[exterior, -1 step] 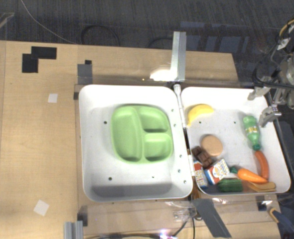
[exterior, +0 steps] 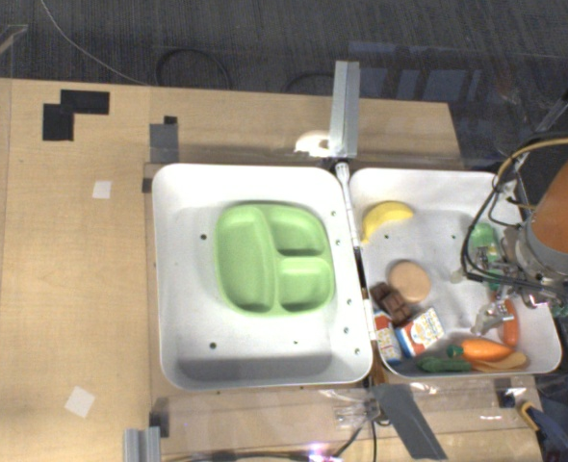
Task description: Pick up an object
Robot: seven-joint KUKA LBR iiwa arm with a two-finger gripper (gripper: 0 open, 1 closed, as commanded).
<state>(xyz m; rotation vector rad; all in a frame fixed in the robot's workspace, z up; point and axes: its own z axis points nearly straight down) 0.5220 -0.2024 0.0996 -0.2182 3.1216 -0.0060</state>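
Two shallow white bins with rounded corners and smooth, matte plastic walls sit side by side on the wooden tabletop (exterior: 63,296). The left bin (exterior: 183,258) carries a pale green divided tray (exterior: 272,258), glossy and soft-cornered, lying near its middle. The right bin (exterior: 438,186) carries the small objects: a curved yellow banana (exterior: 387,217) toward its far left corner, a flat tan disc (exterior: 410,280) near its middle, a dark brown blocky piece (exterior: 393,302) just beside the disc, a small red-and-white carton (exterior: 422,331) at its near edge, and along that edge a dark green piece (exterior: 442,362) touching a tapered orange carrot (exterior: 488,350). The grey arm with its orange band (exterior: 565,215) reaches in over the bin's right edge, cables looped around it. The end effector (exterior: 502,318) points down near the bin's near right corner, just above the carrot; I cannot tell whether it is released or clenched, and nothing is visibly between its tips.
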